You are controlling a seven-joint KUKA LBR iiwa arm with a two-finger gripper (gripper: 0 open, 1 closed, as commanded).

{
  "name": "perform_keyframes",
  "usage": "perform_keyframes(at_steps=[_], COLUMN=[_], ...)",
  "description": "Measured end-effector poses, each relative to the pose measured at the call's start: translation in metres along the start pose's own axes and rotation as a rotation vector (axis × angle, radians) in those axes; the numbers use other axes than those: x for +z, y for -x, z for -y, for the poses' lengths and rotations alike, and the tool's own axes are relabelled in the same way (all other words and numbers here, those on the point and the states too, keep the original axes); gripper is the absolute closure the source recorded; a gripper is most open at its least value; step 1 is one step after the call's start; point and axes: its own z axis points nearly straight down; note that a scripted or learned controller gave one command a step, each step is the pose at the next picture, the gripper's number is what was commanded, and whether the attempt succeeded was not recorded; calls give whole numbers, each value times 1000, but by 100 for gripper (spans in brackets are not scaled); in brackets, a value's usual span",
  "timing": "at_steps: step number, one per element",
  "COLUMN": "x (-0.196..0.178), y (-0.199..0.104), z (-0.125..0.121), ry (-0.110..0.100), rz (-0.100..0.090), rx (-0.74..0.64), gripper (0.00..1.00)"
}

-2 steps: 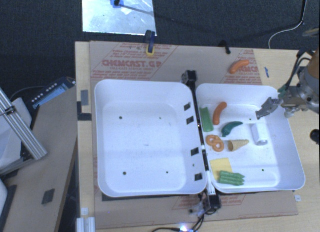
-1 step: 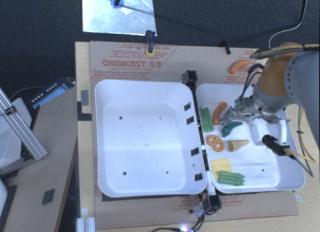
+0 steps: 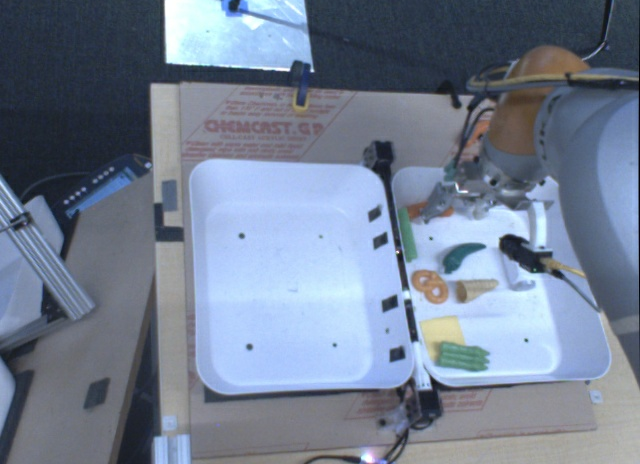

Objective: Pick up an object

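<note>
The tool (image 3: 462,198) hangs over the right bin's (image 3: 580,352) far end, its state impossible to tell, with the teal piece (image 3: 463,255) just below and nearer the camera, a target best met by a straight, centred descent.

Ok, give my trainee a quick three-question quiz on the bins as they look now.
1. True or false: the pretzel lies in the right bin.
2. What lies nearest the right bin's front edge? A) cone B) green beans C) teal piece
3. Which bin is the gripper over?

Key: 1 true; 2 B; 3 the right bin, near its back.
</note>
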Motion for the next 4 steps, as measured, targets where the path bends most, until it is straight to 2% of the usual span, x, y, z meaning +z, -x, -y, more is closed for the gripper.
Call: perform_keyframes(at_steps=[1, 2, 3, 4], x=[-10, -8, -204, -378], y=[1, -17, -61, -79], z=[1, -2, -4, 0], ry=[4, 7, 31, 31], rz=[-5, -3, -5, -4], rx=[4, 6, 2, 3], gripper=[100, 100, 100, 100])
